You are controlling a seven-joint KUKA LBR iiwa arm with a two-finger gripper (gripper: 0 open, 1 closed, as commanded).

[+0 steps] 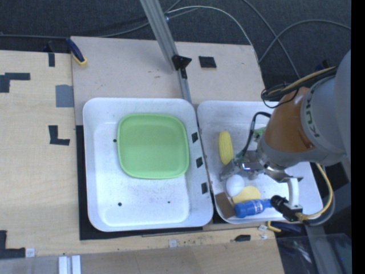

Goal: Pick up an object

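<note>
- Nearest edge of the right bin [319, 201]: a blue bottle [251, 208] lies on its side, long axis roughly left-right, one end pointing toward the arm's side.
- Just above it, a yellow piece [247, 194] and a white ball [234, 184], touching or nearly so.
- The gripper [244, 167] hangs low over this cluster, right above the white ball; whether it is open or closed cannot be told, and nothing is visibly held.
- Step in hand, by my reading: the descent onto a pick, not yet a lift. The next move calls for closing on one item only, likely the ball, without nudging its neighbours.
- Further back, a yellow corn cob [226, 146] lies with its long axis running near-to-far.
- Left bin [94, 170]: a green plate [153, 146] lies flat, well apart from the gripper.
</note>
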